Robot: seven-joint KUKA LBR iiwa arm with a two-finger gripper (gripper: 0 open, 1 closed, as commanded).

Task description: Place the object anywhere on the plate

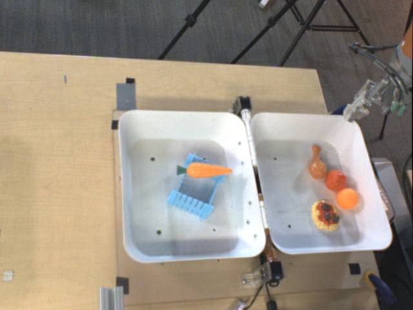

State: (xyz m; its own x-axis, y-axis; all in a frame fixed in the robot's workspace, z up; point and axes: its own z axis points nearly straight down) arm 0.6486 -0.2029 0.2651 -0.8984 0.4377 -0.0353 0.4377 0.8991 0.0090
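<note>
My gripper, whose state I cannot tell, hangs at the far corner of the right bin, and the toy carrot lies well apart from it in the other bin, across the blue plate, thin end pointing toward my gripper.

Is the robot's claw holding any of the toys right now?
No, nothing is held. The gripper hangs above the far right corner of the right bin, away from every toy. The carrot lies on the blue plate in the left bin.
</note>
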